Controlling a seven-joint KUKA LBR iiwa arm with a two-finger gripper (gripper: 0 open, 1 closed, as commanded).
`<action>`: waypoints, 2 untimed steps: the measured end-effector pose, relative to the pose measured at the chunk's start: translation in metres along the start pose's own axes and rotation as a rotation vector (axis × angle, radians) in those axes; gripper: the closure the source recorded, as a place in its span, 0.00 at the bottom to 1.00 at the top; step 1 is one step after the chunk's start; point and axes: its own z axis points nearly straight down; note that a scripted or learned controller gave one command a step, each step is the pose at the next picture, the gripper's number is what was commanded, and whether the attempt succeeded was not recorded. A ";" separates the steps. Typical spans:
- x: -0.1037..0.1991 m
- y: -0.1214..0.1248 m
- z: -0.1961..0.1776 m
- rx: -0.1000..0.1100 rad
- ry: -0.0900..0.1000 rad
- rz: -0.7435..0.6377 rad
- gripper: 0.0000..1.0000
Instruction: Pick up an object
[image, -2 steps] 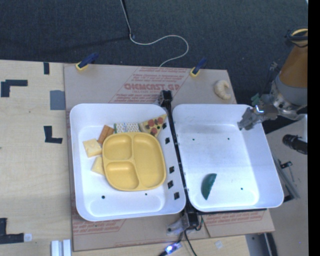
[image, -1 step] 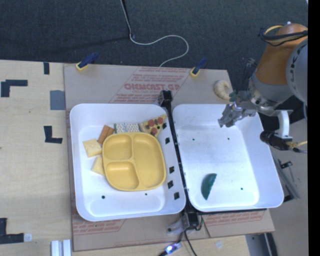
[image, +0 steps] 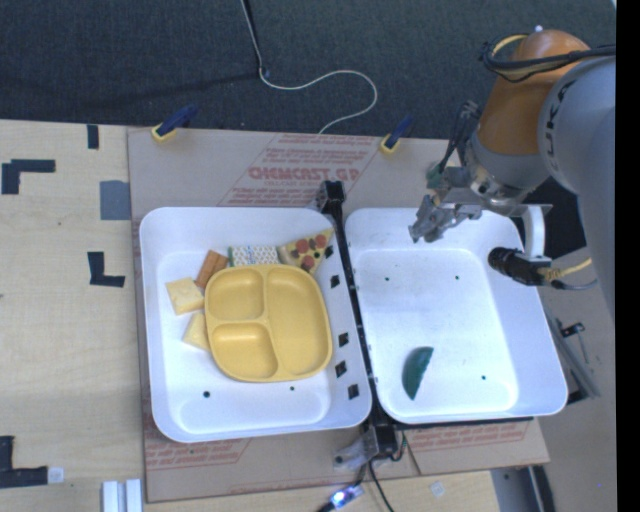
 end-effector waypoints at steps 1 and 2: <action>0.056 0.019 0.006 0.000 0.000 -0.001 1.00; 0.113 0.019 -0.001 0.001 0.001 -0.001 1.00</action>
